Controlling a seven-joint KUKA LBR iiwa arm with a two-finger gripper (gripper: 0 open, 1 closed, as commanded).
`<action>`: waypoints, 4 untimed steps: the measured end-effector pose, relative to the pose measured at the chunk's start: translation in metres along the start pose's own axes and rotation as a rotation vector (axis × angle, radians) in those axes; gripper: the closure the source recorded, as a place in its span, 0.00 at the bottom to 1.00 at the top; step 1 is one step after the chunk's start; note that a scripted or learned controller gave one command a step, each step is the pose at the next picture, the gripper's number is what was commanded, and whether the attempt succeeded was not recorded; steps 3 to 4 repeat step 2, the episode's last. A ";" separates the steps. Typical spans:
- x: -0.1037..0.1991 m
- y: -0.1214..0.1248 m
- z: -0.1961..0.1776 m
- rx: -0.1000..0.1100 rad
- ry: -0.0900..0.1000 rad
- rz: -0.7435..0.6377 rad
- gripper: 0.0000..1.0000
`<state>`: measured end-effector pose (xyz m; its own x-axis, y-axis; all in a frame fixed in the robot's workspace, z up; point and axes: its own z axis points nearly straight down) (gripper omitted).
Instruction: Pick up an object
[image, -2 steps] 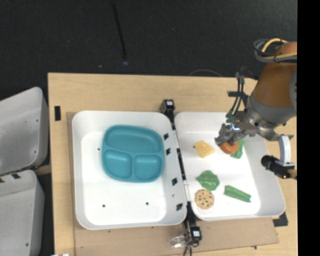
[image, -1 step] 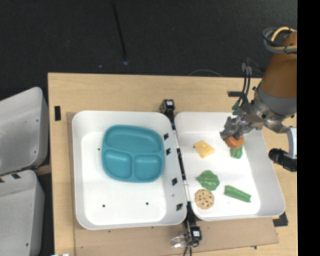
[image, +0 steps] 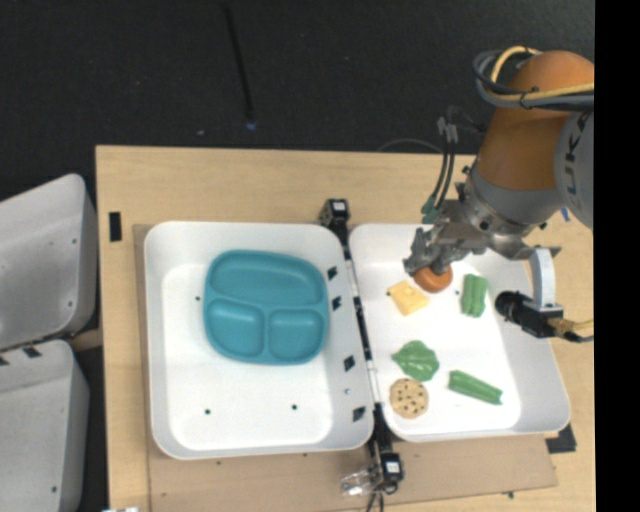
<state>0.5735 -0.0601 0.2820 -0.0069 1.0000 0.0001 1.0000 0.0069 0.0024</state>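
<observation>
The gripper (image: 432, 262) sits low in the right bin (image: 520, 420), right on top of the orange ball (image: 436, 279) by the yellow cheese (image: 406, 298), but its grip is hidden.

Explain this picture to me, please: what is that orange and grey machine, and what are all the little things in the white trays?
A camera above the bench looks down at a slant. The robot arm reaches in from the right; its gripper is over an orange piece in the right bin. I cannot tell whether it grips it. That bin also holds toy food: a yellow wedge, a cookie and three green pieces. The left bin holds a teal divided plate.
</observation>
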 end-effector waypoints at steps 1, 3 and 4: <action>0.059 0.011 0.009 0.001 0.000 0.000 1.00; 0.108 0.024 0.036 0.004 0.000 0.001 1.00; 0.108 0.024 0.036 0.004 0.000 0.001 1.00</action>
